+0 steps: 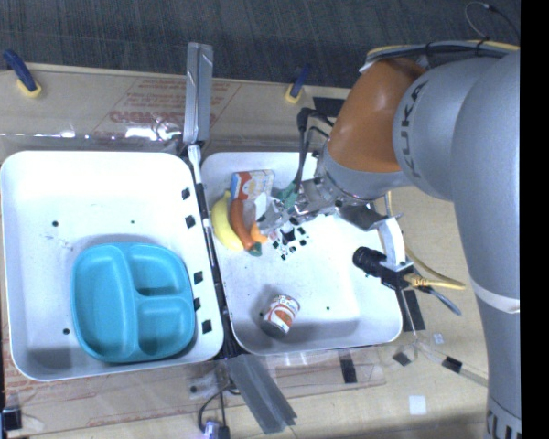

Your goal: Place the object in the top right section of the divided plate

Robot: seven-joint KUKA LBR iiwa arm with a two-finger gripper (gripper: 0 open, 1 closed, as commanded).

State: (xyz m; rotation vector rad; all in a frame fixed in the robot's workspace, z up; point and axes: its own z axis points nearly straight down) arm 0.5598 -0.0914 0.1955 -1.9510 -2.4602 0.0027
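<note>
You get even, bright overhead light. The white bins (37, 199) glare slightly, with soft shadows along their near walls. Focus is slightly soft throughout.

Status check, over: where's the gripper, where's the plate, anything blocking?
Gripper low in right bin beside the banana and carton. Blue divided plate in left bin, sections bare. Can lying apart, near front.
</note>
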